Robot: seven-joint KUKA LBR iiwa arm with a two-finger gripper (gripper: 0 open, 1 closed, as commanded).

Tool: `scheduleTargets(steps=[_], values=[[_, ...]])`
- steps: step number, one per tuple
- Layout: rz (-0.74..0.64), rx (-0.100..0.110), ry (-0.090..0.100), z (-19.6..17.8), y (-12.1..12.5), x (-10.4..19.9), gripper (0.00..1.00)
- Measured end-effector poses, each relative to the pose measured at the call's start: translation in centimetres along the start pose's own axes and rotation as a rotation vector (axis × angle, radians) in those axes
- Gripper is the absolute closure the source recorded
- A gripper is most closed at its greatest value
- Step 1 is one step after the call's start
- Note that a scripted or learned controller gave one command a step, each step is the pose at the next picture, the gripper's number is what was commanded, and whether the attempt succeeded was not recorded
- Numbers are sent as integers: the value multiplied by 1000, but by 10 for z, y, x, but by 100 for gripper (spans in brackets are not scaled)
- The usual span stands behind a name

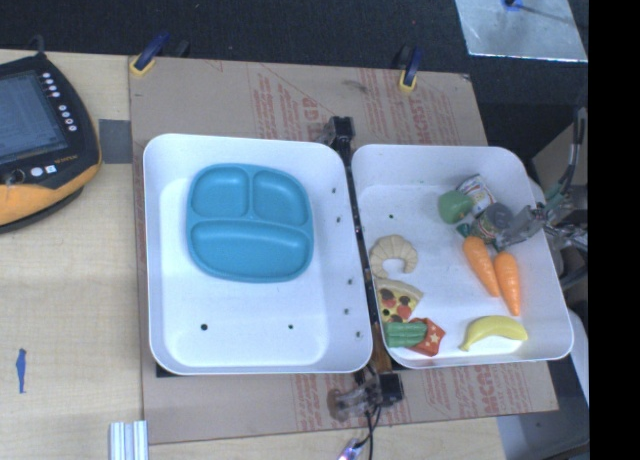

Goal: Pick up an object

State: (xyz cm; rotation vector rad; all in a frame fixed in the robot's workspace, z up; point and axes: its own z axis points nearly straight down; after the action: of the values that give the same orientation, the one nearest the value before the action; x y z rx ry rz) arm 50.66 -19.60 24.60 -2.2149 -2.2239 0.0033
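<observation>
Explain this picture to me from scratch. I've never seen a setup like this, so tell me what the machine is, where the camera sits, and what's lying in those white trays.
One camera looks down at a slant on a bench. The machine is a robot arm reaching in from the right; its gripper is low in the right bin, near the tops of two carrots. I cannot tell whether it holds anything. That bin also holds a green toy, a croissant, a pizza slice, a red and green piece and a banana. The left bin holds a blue divided plate. A control tablet lies far left.
</observation>
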Motion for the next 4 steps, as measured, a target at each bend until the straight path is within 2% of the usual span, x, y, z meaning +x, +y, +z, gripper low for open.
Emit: scheduleTargets(steps=[1,2,3,4], values=[[-1,2,1,155,-31,2,0],[-9,7,15,155,-30,-9,0],[-8,6,14,155,-30,-8,0],[-9,5,5,145,-30,-12,100]])
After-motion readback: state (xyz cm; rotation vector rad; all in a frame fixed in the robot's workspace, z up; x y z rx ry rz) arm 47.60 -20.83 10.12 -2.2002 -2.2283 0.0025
